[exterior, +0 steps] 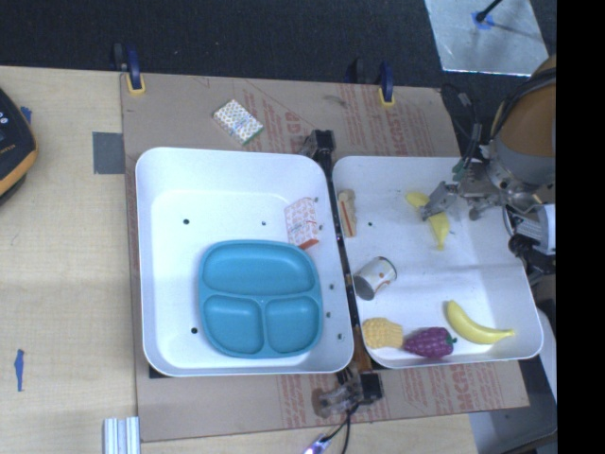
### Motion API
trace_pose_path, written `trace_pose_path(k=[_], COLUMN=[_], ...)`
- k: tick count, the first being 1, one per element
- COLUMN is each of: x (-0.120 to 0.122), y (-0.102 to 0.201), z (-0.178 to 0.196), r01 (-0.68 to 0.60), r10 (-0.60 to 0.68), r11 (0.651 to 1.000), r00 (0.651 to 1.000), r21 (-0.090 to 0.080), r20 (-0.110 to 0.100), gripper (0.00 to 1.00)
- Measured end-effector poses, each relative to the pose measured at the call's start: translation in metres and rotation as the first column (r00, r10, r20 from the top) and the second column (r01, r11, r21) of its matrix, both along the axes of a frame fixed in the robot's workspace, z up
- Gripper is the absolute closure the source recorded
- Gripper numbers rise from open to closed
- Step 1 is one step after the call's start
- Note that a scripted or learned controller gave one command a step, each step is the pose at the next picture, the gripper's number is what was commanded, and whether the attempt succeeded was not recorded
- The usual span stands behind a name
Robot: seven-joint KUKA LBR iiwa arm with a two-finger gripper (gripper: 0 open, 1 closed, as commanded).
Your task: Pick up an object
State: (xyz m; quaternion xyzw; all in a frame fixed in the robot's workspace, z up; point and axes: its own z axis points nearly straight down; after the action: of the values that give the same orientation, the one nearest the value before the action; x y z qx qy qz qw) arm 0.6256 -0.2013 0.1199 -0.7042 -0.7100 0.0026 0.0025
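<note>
Objects for picking lie in the right bin [492, 263]: a small yellow piece [438, 227] near the upper middle with another yellow bit [416, 199] just beside it, a banana [475, 324] at the lower right, a purple grape bunch [429, 342] and a corn cob [382, 332] touching each other along the near wall, a metal cup [374, 276] lying on its side near the left wall, and a wooden stick-like item [346, 210] against the upper left wall. The gripper [456, 195] hangs over the upper part of this bin, just beside the small yellow piece; how far its jaws stand apart I cannot tell, and nothing is seen between them. The grey arm [522, 149] with its orange band comes in from the right.

The left bin [165, 253] holds a blue 3-compartment tray [260, 297] and a red-and-white packet [302, 221] leaning at its right wall. Both bins sit on a cardboard sheet [284, 112] held by blue clamps [134, 69] on a pale wooden bench [57, 282]. A small patterned packet [237, 120] lies on the cardboard above the left bin. Dark carpet [236, 12] runs behind the bench.
</note>
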Motion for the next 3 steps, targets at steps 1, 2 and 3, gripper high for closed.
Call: trace_pose_path(k=[1, 2, 3], x=[-0.008, -0.008, -0.008], y=[0.008, 0.007, 0.007], z=[-0.003, 0.007, 0.007], r01=[0.003, 0.001, 0.001], r10=[-0.003, -0.001, -0.001], r11=[1.000, 1.000, 1.000], r00=[1.000, 1.000, 1.000], r21=[0.000, -0.001, -0.001], r20=[0.002, 0.001, 0.001], gripper=[0.00, 1.00, 0.00])
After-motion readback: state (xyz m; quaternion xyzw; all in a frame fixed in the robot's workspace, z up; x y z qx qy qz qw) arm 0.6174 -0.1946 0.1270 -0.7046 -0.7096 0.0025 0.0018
